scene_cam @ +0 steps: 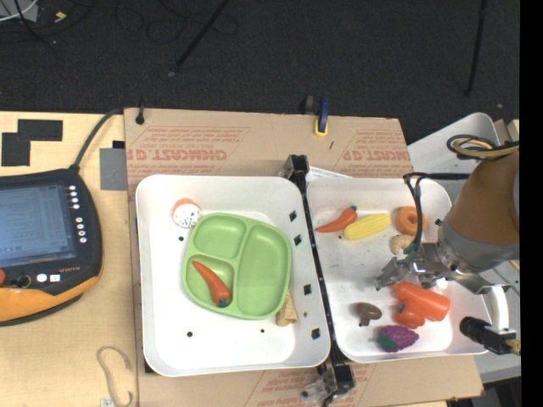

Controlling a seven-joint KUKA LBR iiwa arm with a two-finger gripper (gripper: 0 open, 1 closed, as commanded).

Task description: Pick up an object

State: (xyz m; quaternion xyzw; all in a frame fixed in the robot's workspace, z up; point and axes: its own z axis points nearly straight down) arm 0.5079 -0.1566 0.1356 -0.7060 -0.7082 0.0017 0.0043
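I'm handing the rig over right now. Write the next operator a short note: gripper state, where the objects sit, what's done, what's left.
Gripper: low in the right bin, beside the red pepper; nothing visibly held.
Right bin: orange chili, corn cob, orange ring, brown mushroom, purple piece.
Left bin: green divided plate carrying a red chili; a small round white-and-orange item beside the plate.
Done: arm positioned in the right bin.
Left: grasp and lift one object.
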